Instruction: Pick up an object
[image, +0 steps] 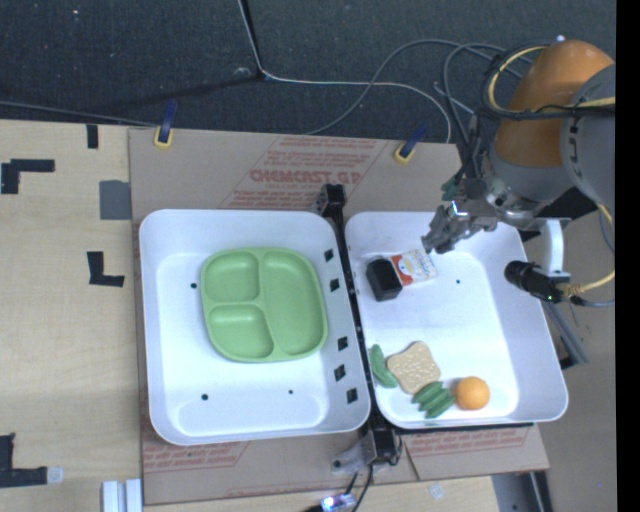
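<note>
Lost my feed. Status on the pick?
Claw low over right bin, far end. Red-white packet just beside it, black block touching packet. Nothing seen gripped.

I see the hand (441, 238) over the right bin (500, 330); packet (413, 267) just below-left, orange (472, 393) well below, plate (264, 304) far left.

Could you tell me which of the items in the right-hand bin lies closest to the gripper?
The red-and-white packet: it lies just below the gripper, beside the black block, while the toast, orange and green pieces sit at the bin's near edge.
</note>
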